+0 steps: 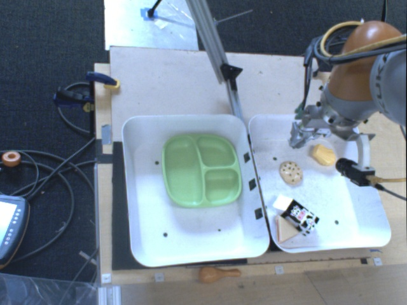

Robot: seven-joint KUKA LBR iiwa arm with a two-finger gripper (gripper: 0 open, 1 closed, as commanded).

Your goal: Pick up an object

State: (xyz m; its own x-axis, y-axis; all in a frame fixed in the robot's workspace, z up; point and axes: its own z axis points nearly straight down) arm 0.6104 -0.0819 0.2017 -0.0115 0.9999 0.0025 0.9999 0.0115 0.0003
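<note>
**Gripper low over right bin, nothing between its fingers**

Camera view: landmark is the right bin (356, 230). The arm (365, 56) comes in from the right, and the gripper (301, 137) hangs over the bin's upper left part, near its back rim. Can't tell whether its fingers are spread or closed; nothing visible between them.

Inside the right bin: a yellow block (323, 154) just right of the gripper, apart from it. A round speckled cookie (290, 172) sits near the bin's middle left. A small black-and-white carton (297, 215) lies tilted toward the front left, touching a tan wedge (285, 229).

Left of the right bin: the left bin (143, 234), with a green divided tray (202, 170) in it.
</note>
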